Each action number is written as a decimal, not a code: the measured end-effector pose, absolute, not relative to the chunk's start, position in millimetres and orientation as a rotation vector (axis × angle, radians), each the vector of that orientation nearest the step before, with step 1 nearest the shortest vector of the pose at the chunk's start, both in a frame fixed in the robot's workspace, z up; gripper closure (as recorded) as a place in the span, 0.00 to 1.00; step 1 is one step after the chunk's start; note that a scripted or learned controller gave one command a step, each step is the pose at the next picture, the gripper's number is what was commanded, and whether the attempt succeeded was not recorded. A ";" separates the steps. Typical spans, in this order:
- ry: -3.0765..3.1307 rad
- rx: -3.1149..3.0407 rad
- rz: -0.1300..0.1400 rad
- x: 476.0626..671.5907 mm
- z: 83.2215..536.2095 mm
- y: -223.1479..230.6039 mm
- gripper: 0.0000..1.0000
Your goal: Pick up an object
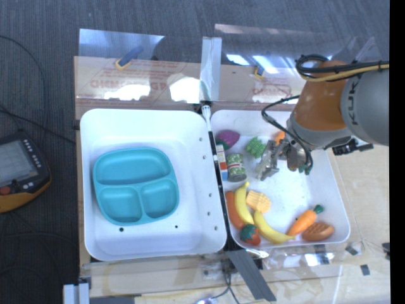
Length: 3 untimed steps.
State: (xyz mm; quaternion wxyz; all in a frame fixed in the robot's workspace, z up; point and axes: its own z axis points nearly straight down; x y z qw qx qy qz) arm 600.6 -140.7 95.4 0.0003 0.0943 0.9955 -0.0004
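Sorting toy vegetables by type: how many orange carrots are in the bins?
1: the orange toy carrot with a green top lies near the right white bin's front corner. Others may be hidden.

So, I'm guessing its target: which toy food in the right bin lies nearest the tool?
The green broccoli-like piece, just left of the tool; the banana, corn and carrot lie farther toward the bin's near edge.

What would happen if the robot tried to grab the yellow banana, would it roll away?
The banana probably won't roll far: it is long and curved and lies flat. It looks smooth and shiny, so it may slip from a pinch. The corn lies on it and the carrot sits at its tip, so pushing it would likely nudge them too.
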 end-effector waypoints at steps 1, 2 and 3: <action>3.127 0.296 -0.002 600.6 95.3 -140.7 0.00; 3.092 0.490 -0.013 618.8 91.2 -106.2 0.00; 3.085 0.487 -0.011 620.9 102.5 -104.7 1.00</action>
